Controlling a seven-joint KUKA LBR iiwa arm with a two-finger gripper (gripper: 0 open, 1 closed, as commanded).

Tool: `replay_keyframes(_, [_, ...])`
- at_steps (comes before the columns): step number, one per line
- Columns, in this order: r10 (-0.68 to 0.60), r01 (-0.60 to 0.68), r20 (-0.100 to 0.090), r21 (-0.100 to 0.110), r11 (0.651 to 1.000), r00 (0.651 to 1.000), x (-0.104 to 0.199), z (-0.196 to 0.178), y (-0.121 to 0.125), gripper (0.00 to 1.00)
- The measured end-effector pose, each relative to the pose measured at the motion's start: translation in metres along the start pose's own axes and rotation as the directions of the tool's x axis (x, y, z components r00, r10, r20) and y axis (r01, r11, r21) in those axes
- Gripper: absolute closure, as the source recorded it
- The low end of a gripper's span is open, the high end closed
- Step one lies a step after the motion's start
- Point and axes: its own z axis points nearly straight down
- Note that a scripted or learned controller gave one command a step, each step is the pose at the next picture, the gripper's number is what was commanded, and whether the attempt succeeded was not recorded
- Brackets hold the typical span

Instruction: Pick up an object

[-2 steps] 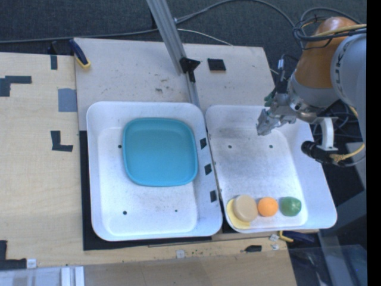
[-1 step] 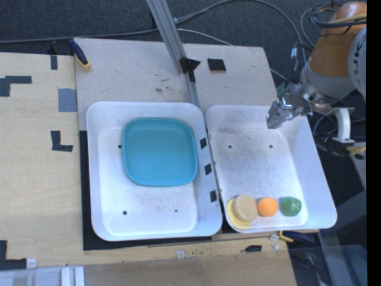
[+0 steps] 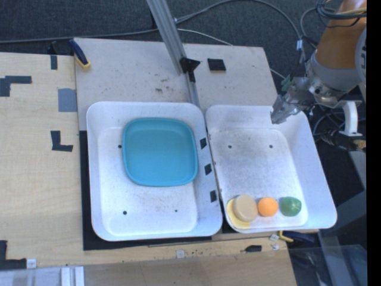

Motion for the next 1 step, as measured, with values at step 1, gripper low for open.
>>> replay_keyframes(1, [-0.004,0.004,-0.001,0.002,1.000,1.000,0.0521,-0.0028,0.0032,1.00])
